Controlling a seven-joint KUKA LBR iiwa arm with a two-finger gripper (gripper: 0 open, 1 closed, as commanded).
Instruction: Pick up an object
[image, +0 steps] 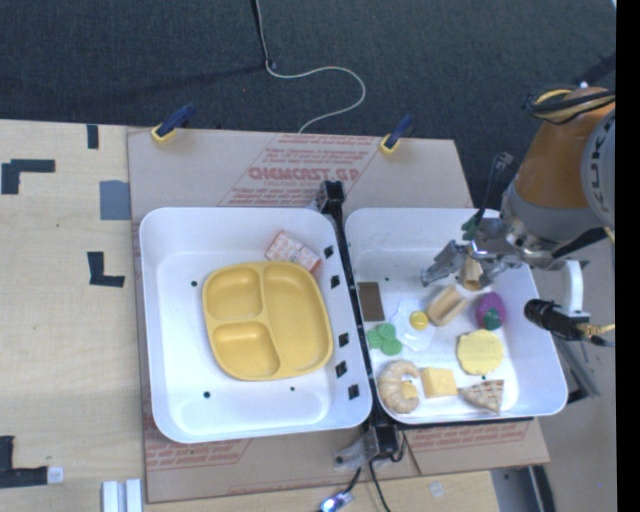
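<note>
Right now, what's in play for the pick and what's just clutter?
In play: gripper, over the right bin; tan block and purple piece nearest it; yellow disc, croissant, cheese square.

Clutter: yellow divided tray and pink wafer in the left bin; clamps; white cable.

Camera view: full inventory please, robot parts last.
bins: 2, white, side by side on cardboard
divided tray: 1, yellow, left bin
wrapped packet: 1, pinkish, left bin, behind tray
bread roll: 1, tan, right bin, below gripper
purple item: 1, right bin
green item: 1, right bin
small yellow item: 1, right bin
yellow round piece: 1, right bin
croissant: 1, near edge
cheese block: 1, yellow
pizza slice: 1
clamps: 2, blue-yellow, cardboard's far edge
arm: 1, grey-orange
gripper: 1, over right bin
</note>
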